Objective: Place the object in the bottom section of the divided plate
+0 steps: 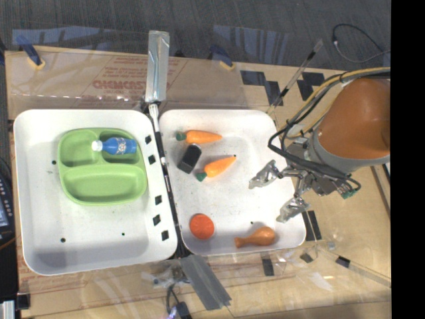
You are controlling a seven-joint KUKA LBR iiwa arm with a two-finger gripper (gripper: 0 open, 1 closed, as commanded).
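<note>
Two white bins sat side by side on the bench. The left bin (40,238) held the green divided plate (103,167), with a small blue bottle (117,146) lying in the plate's upper right section; the large bottom section (105,183) held nothing. The right bin (232,121) held two carrots, one near the top (199,137) and one tilted just below it (218,167), a black block (189,158) between them toward the divider, an orange ball (202,226) at lower left, and a brown drumstick-shaped piece (256,238) along the bottom rim. The gripper (277,195) hung over the right side of the right bin, above the drumstick piece, fingers spread apart with nothing between them. No object was touched by either finger.
</note>
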